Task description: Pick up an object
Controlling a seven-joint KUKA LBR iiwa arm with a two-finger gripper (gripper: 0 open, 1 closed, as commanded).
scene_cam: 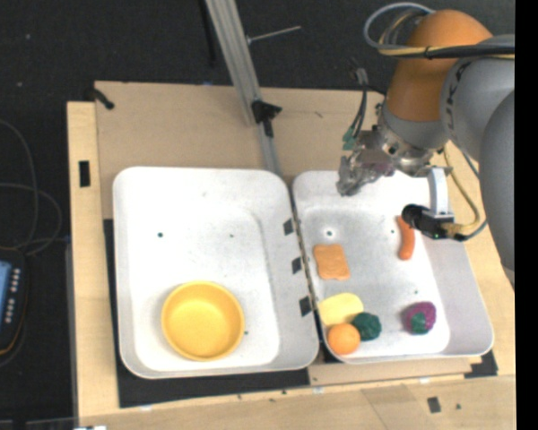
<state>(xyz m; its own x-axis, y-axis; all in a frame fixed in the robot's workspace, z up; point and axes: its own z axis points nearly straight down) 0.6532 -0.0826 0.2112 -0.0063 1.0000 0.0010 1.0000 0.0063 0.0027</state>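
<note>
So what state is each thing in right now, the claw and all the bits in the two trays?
gripper: hovering over right bin's far end, holding nothing visible
yellow bowl: upright, in left bin
carrot: lying loose
orange slab: lying flat
orange ball: touching yellow block
purple piece: apart from others

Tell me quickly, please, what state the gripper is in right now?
Gripper: above the far end of the right bin; whether it is open or closed cannot be told, and nothing is seen held in it.
</note>
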